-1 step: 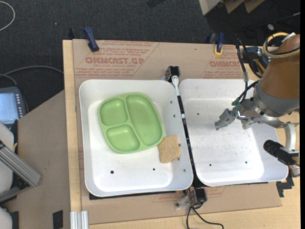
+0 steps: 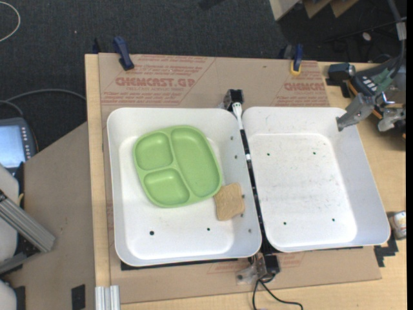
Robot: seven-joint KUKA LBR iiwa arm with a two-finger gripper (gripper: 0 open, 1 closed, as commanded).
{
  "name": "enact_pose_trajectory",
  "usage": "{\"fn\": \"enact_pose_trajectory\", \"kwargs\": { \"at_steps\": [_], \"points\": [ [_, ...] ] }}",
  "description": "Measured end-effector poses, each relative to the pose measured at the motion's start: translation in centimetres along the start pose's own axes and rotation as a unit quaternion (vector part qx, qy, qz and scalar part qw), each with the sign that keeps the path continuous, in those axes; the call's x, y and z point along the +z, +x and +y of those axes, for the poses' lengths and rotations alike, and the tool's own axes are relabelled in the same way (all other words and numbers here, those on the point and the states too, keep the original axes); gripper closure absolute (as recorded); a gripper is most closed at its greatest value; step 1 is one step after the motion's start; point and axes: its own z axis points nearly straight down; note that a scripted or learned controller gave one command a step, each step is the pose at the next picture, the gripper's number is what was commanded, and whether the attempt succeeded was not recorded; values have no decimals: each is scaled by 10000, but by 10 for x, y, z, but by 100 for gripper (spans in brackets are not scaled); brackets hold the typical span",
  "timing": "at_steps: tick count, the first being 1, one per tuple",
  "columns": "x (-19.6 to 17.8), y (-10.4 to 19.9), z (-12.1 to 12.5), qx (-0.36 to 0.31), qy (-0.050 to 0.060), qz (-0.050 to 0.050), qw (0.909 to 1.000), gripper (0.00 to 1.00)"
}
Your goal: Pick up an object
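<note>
A green divided plate (image 2: 176, 166) lies flat in the left bin (image 2: 129, 237), toward its back left. A small tan square piece (image 2: 229, 201), like a sponge or cork, rests just off the plate's front right corner, close to the divider between the bins. My gripper (image 2: 353, 115) hangs at the right bin's far right corner, over its rim, well away from both objects. I see nothing held in it.
The right bin (image 2: 303, 179) has a speckled white floor. Both bins sit on a brown board (image 2: 161, 76) held by clamps at the back. A cable and black bracket (image 2: 234, 100) sit at the back between the bins.
</note>
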Motion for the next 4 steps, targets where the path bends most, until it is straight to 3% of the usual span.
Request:
{"fn": "enact_pose_trajectory", "kwargs": {
  "at_steps": [1,2,3,4],
  "points": [
    [-92,31,-33,-8,48,16,10000,0],
    [-97,30,-31,7,76,8,10000,100],
    [21,63,-27,-4,173,28,9998,100],
    [-148,63,-8,-1,-6,12,10000,100]
  ]
}}
